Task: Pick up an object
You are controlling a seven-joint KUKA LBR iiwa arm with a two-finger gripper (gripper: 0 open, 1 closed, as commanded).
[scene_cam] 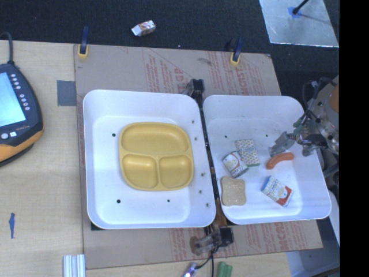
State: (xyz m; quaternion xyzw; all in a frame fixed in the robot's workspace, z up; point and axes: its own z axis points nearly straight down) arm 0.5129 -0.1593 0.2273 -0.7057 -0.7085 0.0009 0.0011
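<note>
Fingers (281,143) apparently spread apart, though small and blurred against the wrist, with nothing seen between them. Gripper (294,146) low over the right-hand part of the right bin (259,100), on the grey arm (323,126) reaching in across that bin's far-right rim. Just below the fingers, near but not visibly touching, an orange sausage-shaped toy (279,161) lying on the bin floor, tilted slightly. Further below the fingers, a blue, white and red packet (277,190), flat and apart from the sausage. To the left of the fingers, a patterned pouch (248,152), and just beside it, lower left, a small printed carton (234,164), the two touching or nearly so. Below that pair, well left of the fingers, a tan toast-like slab (233,191) close to the bin's left wall. Far left of the fingers, past the divide between bins, the left bin (92,154) holding a yellow divided plate (155,154) near its middle. Farther left again, on the bench edge, a handheld control pendant (14,120). Well above and left of the fingers, off the bench on the dark floor, a crumpled wrapper (143,28).
</note>
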